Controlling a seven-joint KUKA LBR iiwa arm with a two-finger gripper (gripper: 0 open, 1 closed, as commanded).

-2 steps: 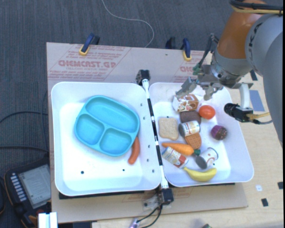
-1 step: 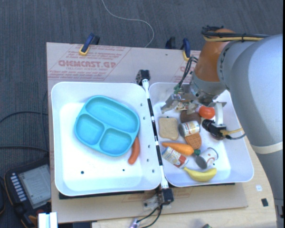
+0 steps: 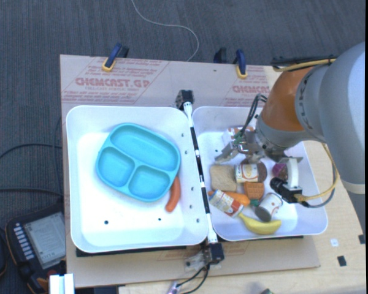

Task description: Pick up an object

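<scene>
- The left bin (image 3: 86, 225) holds a blue three-compartment plate (image 3: 138, 162), lying flat near the bin's middle; it looks like stiff, light plastic, and its raised rim would be the only place for two fingers to pinch.
- Just beside the plate's lower right edge lies a carrot-like orange piece (image 3: 173, 196), slim and probably toy plastic, so light and somewhat slippery; across its narrow middle seems the best hold.
- On the board behind the bins, red print reads "CHEMCAST GP" (image 3: 112, 82), and part of the same wording shows again further right.
- The right bin (image 3: 316, 222) carries the crowded pile: a tan slab like a slice of bread (image 3: 222, 177), a small jar with a yellowish label (image 3: 247, 173) (its writing is too small to read), an orange-and-red packet (image 3: 227, 201), a banana (image 3: 261, 225) at the near edge and a small can (image 3: 270, 207) just above it.
- The gripper (image 3: 236, 147) hangs low over the far part of this pile, above the bread and jar; its metal fingers appear spread apart with nothing between them.
- The jar looks rigid and smooth, likely to slide unless it is taken across its round sides; the banana would give a rounder, easier hold at mid-length.
</scene>
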